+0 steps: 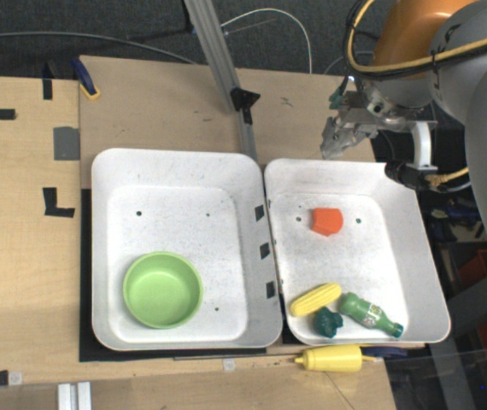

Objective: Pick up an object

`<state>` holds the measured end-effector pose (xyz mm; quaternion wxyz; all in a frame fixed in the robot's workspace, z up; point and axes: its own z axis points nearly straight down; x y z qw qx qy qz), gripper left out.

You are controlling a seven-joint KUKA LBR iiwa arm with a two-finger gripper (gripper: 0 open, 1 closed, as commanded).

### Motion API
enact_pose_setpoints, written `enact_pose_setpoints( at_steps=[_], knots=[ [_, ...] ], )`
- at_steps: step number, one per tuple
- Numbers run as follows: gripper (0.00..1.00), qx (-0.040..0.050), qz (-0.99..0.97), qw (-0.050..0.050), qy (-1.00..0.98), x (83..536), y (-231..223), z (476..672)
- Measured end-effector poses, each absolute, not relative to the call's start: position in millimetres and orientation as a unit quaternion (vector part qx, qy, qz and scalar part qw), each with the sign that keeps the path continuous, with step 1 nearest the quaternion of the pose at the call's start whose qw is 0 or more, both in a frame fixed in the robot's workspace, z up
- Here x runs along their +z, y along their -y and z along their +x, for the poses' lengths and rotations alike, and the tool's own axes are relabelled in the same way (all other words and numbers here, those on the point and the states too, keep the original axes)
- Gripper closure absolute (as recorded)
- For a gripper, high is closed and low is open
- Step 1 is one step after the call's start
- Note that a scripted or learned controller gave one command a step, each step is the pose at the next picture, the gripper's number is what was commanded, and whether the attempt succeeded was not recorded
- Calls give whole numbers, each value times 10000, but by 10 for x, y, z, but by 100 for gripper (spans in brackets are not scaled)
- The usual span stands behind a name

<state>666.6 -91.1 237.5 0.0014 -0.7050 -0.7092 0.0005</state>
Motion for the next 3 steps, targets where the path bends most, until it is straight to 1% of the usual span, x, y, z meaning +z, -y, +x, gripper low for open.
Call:
enact_pose_setpoints(
  at_steps=[1, 3],
  knots=[
    [100, 6, -7046, 16, 7096, 2331, 287, 6537],
    [100, 5, -7043, 16, 7099, 2384, -908, 6326]
  ],
)
